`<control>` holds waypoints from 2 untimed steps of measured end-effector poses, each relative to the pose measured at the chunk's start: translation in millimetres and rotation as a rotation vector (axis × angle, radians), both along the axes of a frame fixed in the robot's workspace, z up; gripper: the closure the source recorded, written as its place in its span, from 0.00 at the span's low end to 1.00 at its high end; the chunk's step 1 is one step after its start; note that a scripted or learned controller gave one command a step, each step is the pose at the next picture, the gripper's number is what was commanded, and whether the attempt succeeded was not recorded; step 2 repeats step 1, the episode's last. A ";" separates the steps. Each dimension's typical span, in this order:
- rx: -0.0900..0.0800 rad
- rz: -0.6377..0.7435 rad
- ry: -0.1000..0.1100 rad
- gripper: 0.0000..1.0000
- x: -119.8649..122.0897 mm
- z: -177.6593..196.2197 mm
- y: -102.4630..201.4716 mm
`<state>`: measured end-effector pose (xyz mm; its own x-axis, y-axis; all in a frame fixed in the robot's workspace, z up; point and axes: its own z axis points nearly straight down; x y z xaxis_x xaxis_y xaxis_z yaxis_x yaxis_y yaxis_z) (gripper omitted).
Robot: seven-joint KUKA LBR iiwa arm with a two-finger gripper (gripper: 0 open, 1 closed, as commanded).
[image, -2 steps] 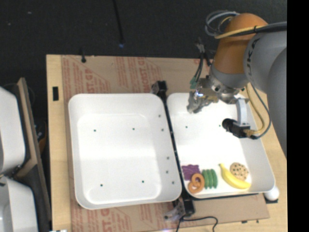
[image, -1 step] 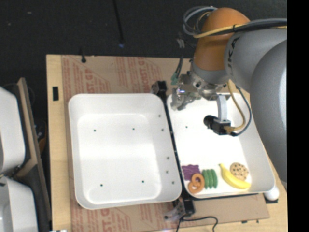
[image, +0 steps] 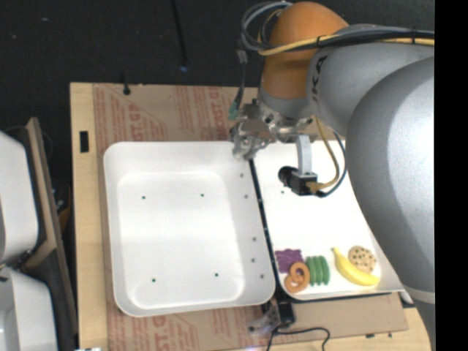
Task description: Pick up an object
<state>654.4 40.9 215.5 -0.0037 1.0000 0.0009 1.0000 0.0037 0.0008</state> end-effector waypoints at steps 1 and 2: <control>0.000 -0.001 -0.001 1.00 13.5 5.6 44.5; 0.000 -0.001 -0.001 1.00 13.5 5.6 44.5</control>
